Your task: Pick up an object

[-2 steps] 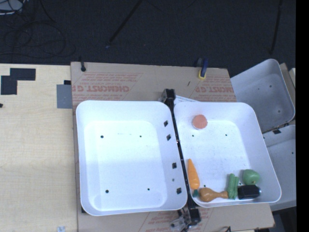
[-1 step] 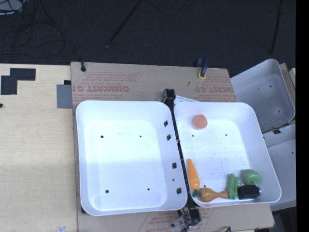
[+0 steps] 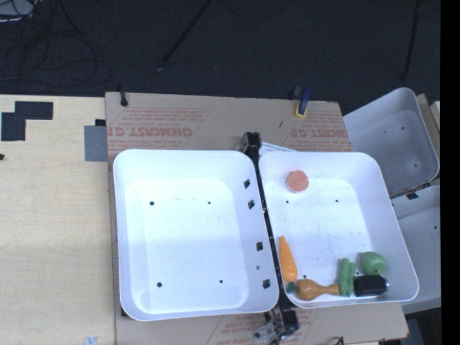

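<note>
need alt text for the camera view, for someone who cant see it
Two shallow white bins sit side by side on a cardboard sheet. The right bin holds a pinkish-orange disc near its far side, with a toy carrot, a yellow-orange gourd shape, green pieces and a black object along its near edge.

We see a dark floor (image 3: 215, 34) across the far side, with thin cables (image 3: 50, 6) trailing over it at the far left. On the left lies a pale wooden bench top (image 3: 50, 228) bearing dark patches (image 3: 29, 117), and a brown cardboard sheet (image 3: 215, 124) with red printing covers the middle. A grey metal plate (image 3: 395, 131) sits at the right, under even light.
</note>
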`<state>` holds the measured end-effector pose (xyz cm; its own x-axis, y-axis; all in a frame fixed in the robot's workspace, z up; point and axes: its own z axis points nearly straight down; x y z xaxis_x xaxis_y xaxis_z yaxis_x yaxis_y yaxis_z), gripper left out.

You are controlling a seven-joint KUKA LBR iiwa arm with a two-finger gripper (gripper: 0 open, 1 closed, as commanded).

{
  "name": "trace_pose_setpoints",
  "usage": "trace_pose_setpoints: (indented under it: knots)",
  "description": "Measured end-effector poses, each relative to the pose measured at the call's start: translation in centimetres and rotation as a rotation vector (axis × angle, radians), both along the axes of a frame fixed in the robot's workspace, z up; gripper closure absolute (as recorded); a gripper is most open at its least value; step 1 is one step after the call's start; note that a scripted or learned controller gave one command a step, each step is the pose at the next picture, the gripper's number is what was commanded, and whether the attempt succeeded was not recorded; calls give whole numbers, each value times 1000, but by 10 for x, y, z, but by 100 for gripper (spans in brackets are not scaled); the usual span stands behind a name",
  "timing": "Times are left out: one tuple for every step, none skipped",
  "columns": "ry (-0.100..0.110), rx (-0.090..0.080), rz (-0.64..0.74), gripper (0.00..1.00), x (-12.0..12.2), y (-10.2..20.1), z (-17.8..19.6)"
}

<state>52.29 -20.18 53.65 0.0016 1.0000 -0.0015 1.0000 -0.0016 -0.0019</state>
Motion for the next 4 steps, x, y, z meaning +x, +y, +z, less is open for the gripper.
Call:
trace_pose_setpoints:
  knots:
    - [-3, -1, 6, 100, 68, -11, 1]
    - [1, 3, -1, 100, 6, 5, 2]
    - [2, 3, 4, 100, -12, 40, 1]
    - [-1, -1, 4, 100, 115, -12, -2]
